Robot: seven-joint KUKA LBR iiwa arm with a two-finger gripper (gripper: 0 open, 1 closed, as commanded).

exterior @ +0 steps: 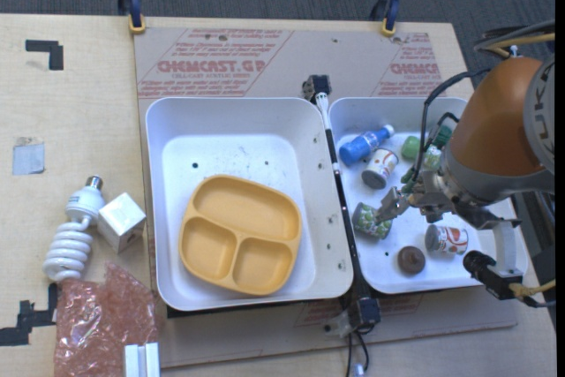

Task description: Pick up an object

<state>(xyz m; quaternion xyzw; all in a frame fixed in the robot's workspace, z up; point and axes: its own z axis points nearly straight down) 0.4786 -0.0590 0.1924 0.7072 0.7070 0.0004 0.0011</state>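
Right bin (pixel 494 278): blue bottle (pixel 360 145), small red-and-white can (pixel 380 167), green object (pixel 411 147), green crumpled packet (pixel 371 222), second can (pixel 446 239), brown disc (pixel 410 259). Pincer (pixel 391 206) low over the packet, touching or just beside it; opening cannot be told, grip not evident. Left bin (pixel 168 216): yellow divided tray (pixel 240 233). Counter (pixel 71 128), left: spiral bulb (pixel 72 234), white cube (pixel 122 220).

bench (pixel 79 119) | 2 bins (pixel 168 190) | bulb (pixel 72 234) | cube (pixel 122 221) | bag (pixel 97 322)
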